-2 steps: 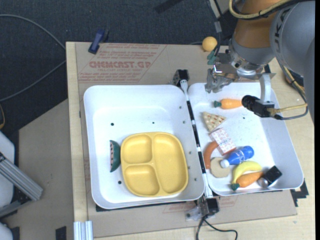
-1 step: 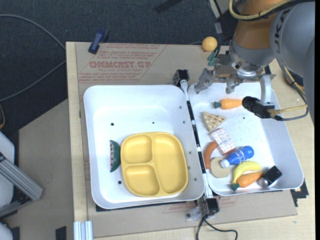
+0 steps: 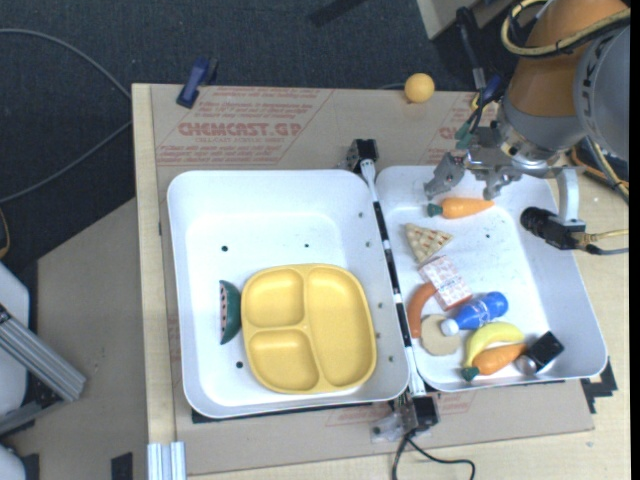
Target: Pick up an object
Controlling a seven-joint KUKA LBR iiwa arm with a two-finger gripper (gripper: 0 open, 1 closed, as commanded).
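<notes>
Claw (image 3: 470,173) is hovering spread just above carrot (image 3: 463,207) in right bin (image 3: 560,268); nothing gripped yet, grasp & lift pending.

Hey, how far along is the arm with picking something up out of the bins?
Nothing looks picked up yet. The gripper hangs with its fingers spread above the far end of the right bin, just over the carrot, which lies on the bin floor. In hand: lining up on it. Left: lowering, closing and lifting.
</notes>
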